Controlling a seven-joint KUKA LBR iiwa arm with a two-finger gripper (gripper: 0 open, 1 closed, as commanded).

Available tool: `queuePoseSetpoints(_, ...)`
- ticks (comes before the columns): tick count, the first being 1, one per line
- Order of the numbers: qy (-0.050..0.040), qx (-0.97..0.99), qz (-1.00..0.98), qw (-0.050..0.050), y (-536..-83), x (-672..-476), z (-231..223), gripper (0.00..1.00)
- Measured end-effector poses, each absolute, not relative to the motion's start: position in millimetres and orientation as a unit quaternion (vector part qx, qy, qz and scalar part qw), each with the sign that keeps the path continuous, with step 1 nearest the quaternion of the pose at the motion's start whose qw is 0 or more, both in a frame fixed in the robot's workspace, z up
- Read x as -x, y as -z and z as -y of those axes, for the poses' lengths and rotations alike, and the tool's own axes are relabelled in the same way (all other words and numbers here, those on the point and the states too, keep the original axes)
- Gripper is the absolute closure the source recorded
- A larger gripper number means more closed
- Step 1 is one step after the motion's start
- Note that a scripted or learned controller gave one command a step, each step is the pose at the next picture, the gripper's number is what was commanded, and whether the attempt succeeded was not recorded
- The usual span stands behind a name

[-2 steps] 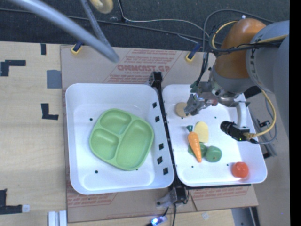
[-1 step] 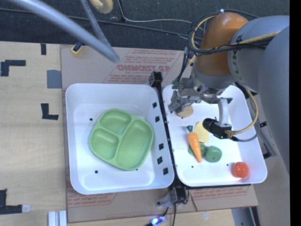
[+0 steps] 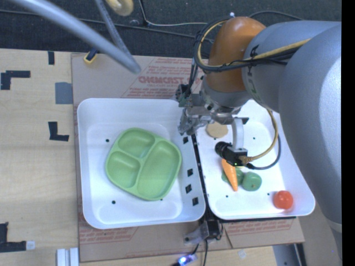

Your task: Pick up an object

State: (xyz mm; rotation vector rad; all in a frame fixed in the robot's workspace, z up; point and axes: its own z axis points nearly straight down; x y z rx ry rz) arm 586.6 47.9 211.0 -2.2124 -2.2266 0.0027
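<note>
Camera view: the gripper (image 3: 195, 119) is seen hanging over the dividing wall between the two bins, at the upper end of that wall, below the orange band (image 3: 233, 49) of the arm. Whether anything is held cannot be told, as the tip is hidden by the wrist hardware. Just to its right, inside the right bin (image 3: 294, 170), a pale round object (image 3: 216, 131) is partly covered by the wrist. Further below and to the right of the gripper, an orange carrot (image 3: 229, 176) is laid with its long axis running roughly up-down, its narrow tip pointed toward the bin's near edge. A green object (image 3: 251, 181) is touching it on the right, and a red-orange ball (image 3: 283, 199) is placed further off. Lower left of the gripper, a green divided plate (image 3: 144, 163) is set in the left bin (image 3: 91, 148).
</note>
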Motion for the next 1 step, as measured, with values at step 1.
queuePoseSetpoints(1, 0.0001, 0.705, 0.709, 0.001, -229.3, -583.4, -96.0, 1.0)
